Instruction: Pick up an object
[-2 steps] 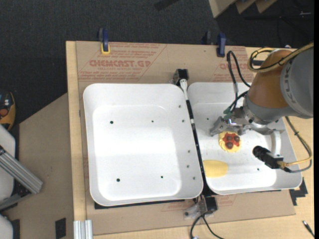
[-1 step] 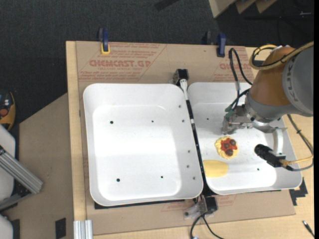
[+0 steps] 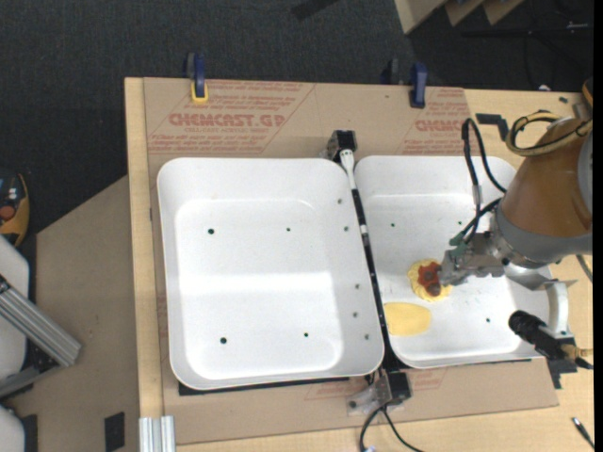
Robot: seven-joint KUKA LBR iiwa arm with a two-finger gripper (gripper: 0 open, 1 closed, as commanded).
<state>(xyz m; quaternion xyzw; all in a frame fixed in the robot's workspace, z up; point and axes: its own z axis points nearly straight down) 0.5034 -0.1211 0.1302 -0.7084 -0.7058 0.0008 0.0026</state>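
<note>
My gripper (image 3: 450,273) sits low in the right bin (image 3: 415,188), right at a small yellow-and-red object (image 3: 427,280); whether anything is grasped, I cannot tell. A flat yellow piece (image 3: 408,319) lies just beside it. Nothing looks lifted yet, so the pickup remains.

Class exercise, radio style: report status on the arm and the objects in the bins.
Gripper low in right bin. Sits over yellow-and-red object. Flat yellow piece lies apart, nearer front wall.
</note>
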